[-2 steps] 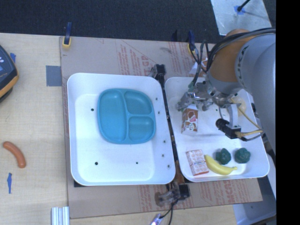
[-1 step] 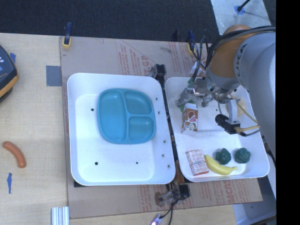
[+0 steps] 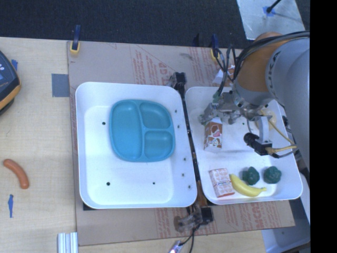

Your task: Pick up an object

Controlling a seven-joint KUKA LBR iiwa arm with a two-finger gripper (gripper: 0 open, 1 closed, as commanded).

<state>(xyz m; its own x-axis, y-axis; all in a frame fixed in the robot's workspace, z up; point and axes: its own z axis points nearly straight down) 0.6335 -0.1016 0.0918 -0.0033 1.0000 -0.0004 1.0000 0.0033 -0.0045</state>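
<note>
Right bin (image 3: 293, 195), front edge: red-and-white packet (image 3: 221, 182), banana (image 3: 246, 187), green lump (image 3: 251, 175) and second green lump (image 3: 272, 174) are laid close together.

Mid-bin: brown-and-white pouch (image 3: 213, 135), laid flat and apart from the rest. It is judged the likeliest pick, light, soft and crushable, best taken across its narrow width.

Just beyond the pouch: gripper (image 3: 216, 114) is held low. Whether it is spread or closed cannot be told.
</note>
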